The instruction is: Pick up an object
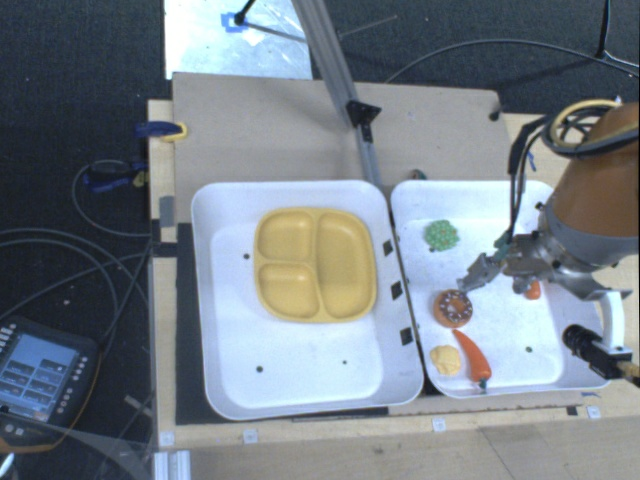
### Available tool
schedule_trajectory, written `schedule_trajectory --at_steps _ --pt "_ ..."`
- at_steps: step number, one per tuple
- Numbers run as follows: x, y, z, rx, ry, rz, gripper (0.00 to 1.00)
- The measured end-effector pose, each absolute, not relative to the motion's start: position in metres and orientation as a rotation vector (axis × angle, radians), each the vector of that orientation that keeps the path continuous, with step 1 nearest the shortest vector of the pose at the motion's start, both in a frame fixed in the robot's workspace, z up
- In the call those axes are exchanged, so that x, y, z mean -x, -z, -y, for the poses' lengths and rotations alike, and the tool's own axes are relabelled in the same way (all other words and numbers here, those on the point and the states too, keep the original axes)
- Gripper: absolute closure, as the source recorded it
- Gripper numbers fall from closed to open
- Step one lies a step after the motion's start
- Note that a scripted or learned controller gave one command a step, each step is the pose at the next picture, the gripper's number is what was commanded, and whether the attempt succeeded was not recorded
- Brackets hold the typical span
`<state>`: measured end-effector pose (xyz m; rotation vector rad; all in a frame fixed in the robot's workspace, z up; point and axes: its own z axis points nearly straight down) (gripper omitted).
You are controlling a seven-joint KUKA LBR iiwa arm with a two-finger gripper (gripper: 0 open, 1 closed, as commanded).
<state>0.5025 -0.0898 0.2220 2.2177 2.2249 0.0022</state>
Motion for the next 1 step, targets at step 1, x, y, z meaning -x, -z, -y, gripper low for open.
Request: schedule_trajectory --at_steps 1 --pt "-0.5027 -0.2221 0.0898 -2.220 -0.003 -2.222 0.00"
